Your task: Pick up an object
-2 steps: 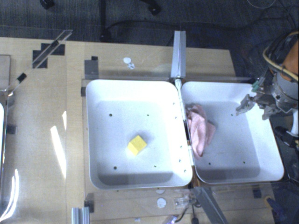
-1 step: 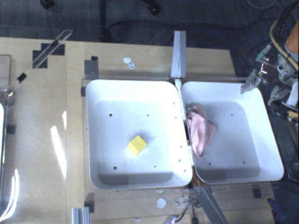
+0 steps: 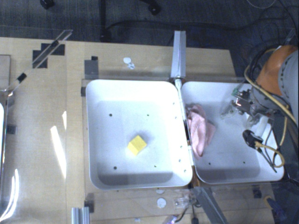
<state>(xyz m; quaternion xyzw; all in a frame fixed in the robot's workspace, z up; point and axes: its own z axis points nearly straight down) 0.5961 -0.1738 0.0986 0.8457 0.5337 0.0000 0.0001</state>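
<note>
Over the right bin [image 3: 219, 171], near its far right side, I see the gripper [image 3: 240, 104]; I cannot tell how its jaws stand. Against that bin's left wall lies a pink cloth [image 3: 201, 127]. A yellow block [image 3: 137, 145] sits mid-floor in the left bin [image 3: 103, 125].

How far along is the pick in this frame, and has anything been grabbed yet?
Nothing looks picked. The yellow block lies on the floor of the left bin, and the pink cloth lies crumpled against the left wall of the right bin. The gripper is over the right bin's upper right, apart from the cloth. Left to do: reach an object, close on it and lift.
</note>
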